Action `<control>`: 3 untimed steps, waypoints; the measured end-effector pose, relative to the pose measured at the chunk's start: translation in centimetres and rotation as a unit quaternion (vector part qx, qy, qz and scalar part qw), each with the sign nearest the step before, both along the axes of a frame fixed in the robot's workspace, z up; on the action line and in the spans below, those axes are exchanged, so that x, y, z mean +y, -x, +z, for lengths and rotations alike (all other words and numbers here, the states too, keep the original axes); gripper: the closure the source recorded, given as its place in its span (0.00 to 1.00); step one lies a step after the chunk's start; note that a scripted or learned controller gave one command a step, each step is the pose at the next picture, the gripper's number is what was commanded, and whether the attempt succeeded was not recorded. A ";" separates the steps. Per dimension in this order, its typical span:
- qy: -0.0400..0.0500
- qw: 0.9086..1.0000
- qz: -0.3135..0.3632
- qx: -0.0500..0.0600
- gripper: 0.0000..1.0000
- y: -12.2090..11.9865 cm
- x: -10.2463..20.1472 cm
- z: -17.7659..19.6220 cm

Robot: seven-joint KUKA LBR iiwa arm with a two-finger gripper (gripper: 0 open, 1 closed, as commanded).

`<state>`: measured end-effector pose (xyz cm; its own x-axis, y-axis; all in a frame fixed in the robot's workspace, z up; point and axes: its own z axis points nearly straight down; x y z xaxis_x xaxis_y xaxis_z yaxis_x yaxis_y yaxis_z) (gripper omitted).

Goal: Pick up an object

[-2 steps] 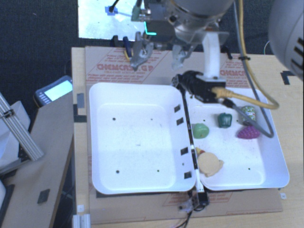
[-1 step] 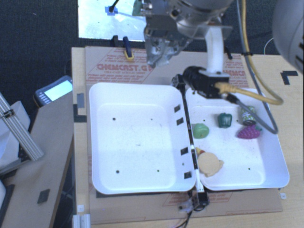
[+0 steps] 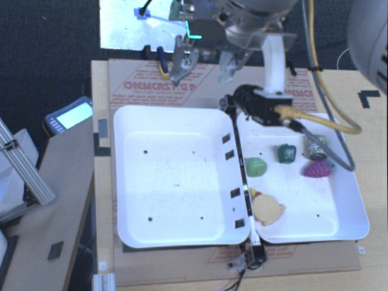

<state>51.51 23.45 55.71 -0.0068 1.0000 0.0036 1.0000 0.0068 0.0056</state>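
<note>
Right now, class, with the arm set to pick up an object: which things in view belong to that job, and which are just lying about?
Part of the job:
gripper, open, raised behind the bins
green pepper toy
light green round toy
purple grape bunch
small can
tan round piece
right bin, holding these

Just lying about:
left bin
handheld device on the side bench

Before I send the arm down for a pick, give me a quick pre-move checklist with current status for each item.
1. Gripper holding nothing: ok, fingers spread, nothing between them.
2. Gripper over a target: not ok, it hangs above the cardboard behind the bins, not over an object.
3. Targets present: ok, right bin holds a green pepper, light green piece, purple grapes, tan round piece and small can.
4. Target spacing: cannot tell for can and grapes, they sit close.
5. Yellow cable clear of objects: cannot tell.
</note>
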 end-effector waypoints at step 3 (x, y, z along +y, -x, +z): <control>-0.003 1.000 0.002 -0.003 1.00 0.0 0.1 3.4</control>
<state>51.54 23.54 59.10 -0.0115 0.9999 0.0088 0.9999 0.0114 0.0113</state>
